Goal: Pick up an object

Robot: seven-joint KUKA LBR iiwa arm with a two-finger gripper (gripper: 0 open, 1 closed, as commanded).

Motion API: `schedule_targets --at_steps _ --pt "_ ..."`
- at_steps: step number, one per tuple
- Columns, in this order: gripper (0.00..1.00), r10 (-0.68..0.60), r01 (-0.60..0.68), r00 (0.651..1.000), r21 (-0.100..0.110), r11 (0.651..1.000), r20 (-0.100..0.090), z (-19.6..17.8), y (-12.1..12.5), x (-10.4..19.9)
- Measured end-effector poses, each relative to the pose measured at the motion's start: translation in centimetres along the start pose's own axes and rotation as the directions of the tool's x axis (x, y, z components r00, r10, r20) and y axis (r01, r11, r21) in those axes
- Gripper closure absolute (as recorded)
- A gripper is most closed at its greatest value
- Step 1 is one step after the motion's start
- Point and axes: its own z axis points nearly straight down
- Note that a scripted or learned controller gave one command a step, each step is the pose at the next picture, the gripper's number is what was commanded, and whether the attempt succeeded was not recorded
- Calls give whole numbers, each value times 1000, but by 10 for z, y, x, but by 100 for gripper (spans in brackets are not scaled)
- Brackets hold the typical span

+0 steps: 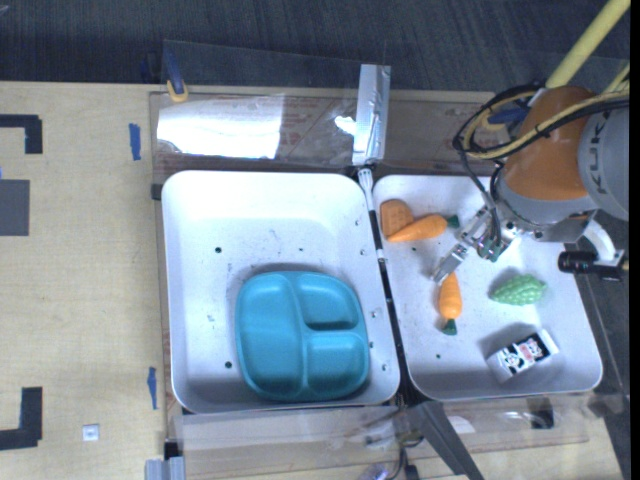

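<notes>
My gripper (pixel 458 253) hangs over the right bin (pixel 570 368), fingers spread and holding nothing. Just near of them lies a small carrot (pixel 450 298); a larger carrot (pixel 418 230) sits to the far left beside an orange piece (pixel 396 213). A green leafy toy (pixel 518 290) lies right, a black-and-white box (pixel 522 353) nearer. The left bin (pixel 200 228) holds a blue divided tray (pixel 300 336).

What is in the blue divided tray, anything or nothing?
Nothing: the blue divided tray sits in the left bin with all three compartments bare.
</notes>
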Motion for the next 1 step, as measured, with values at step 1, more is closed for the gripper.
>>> schedule_targets --at_steps 1 --pt "0 56 -56 998 1 998 -4 -1 -9 63"
